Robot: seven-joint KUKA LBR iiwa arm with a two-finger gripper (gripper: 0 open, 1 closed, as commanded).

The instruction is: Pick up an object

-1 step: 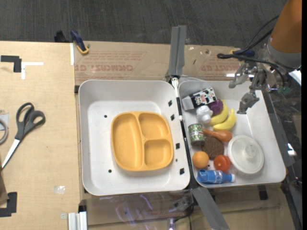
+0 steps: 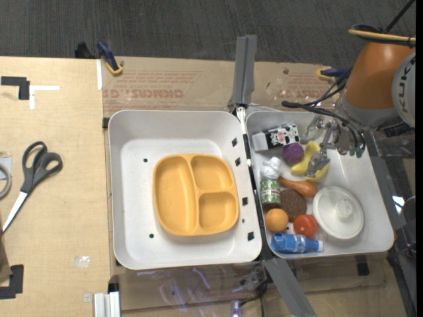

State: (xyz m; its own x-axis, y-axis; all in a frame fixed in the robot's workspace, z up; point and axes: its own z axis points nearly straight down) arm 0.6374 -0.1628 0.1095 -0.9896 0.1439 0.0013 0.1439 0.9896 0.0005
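Note:
My gripper (image 2: 320,158) hangs low in the right bin (image 2: 373,197), at its back, right over a yellow banana (image 2: 307,166). A purple plum (image 2: 293,152) lies just left of it, and a black-and-white carton (image 2: 281,137) lies beyond that. Below the banana an orange carrot (image 2: 301,186) lies across the bin. The grey arm with its orange band (image 2: 373,78) comes in from the upper right and hides the bin's back right corner.
The right bin also holds a green can (image 2: 269,193), a brown round thing (image 2: 294,203), an orange (image 2: 277,219), a red tomato (image 2: 305,225), a blue bottle (image 2: 295,244) and a white bowl (image 2: 338,210). The left bin (image 2: 125,197) holds a yellow divided plate (image 2: 196,193). Scissors (image 2: 33,170) lie far left.

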